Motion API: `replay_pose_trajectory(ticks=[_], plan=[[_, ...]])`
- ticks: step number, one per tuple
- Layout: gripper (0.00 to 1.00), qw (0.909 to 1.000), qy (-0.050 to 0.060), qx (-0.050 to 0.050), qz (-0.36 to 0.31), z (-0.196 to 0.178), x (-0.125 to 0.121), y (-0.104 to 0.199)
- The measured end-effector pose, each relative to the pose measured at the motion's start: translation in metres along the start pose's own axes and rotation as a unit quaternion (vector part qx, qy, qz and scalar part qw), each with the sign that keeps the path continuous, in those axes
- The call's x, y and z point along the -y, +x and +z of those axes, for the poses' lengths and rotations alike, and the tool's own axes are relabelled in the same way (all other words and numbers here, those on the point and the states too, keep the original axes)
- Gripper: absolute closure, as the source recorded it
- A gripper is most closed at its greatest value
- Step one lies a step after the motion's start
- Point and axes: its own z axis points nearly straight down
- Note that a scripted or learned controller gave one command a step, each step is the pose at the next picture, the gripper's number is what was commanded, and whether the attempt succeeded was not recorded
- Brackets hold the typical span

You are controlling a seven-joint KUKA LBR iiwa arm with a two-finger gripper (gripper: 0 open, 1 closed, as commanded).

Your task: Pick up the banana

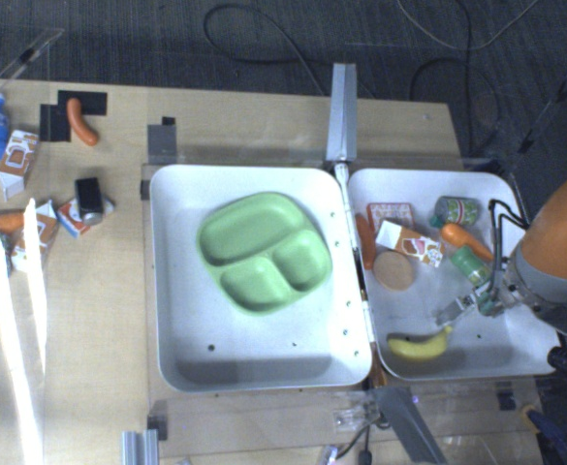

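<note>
Two white bins sit side by side, and the gripper [455,310] hangs low in the right bin [516,352], reaching in from the right under the arm [559,250] with its orange band. Its fingers are too small and blurred to tell whether they are spread or pressed together. The banana [419,345] lies just below and to the left of the tip, its right end nearly touching it, close to the bin's near wall. Bare bin floor lies right of the banana, beneath the arm. Up and left of the tip sits a round brown item [393,270], a carton [409,241] beyond it; straight above are a green bottle [469,264], a carrot [462,237] and a can [456,208]. Far left, past the divider rim, the left bin [181,347] holds a green tray [265,251] with bare floor around it.
</note>
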Motion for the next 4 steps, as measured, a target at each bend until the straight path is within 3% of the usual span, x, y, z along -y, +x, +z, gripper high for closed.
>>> replay_pose_trajectory(ticks=[1,2,3,4], plan=[[0.00,0.9913,-0.002,0.002,-0.132,-0.001,-0.014,0.032],[0.00,0.9975,-0.001,0.000,0.070,0.000,-0.032,0.081],[0.00,0.9995,0.003,-0.003,0.032,-0.031,-0.017,0.048],[0.00,0.9973,0.001,-0.001,0.073,0.000,-0.031,0.081]])
